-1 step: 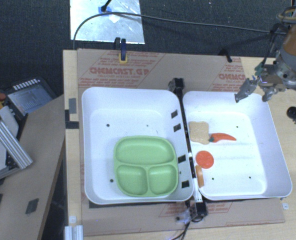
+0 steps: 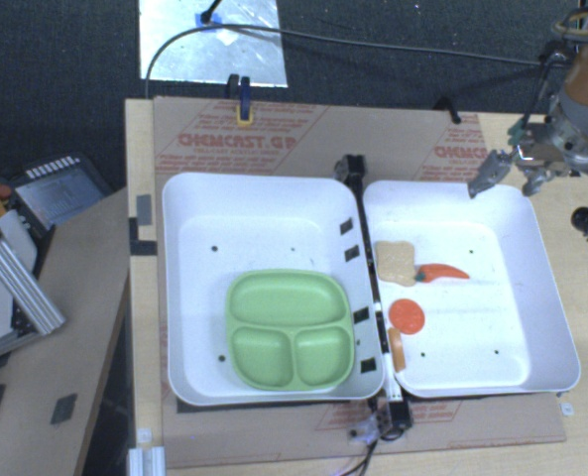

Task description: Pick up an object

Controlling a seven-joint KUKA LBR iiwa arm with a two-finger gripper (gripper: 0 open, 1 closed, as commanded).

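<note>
claw (image 2: 510,175) above right bin's (image 2: 546,266) far rim, open | carrot (image 2: 442,273) beside cracker (image 2: 395,262)

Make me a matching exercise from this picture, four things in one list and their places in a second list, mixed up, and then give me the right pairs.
Things:
1. green plate
2. carrot
3. red disc
4. gripper

Places:
A. above the far right corner of the right bin
B. right bin, just below the beige slice
C. front of the left bin
D. right bin, just right of the beige slice

Pairs: 1-C, 2-D, 3-B, 4-A
</note>
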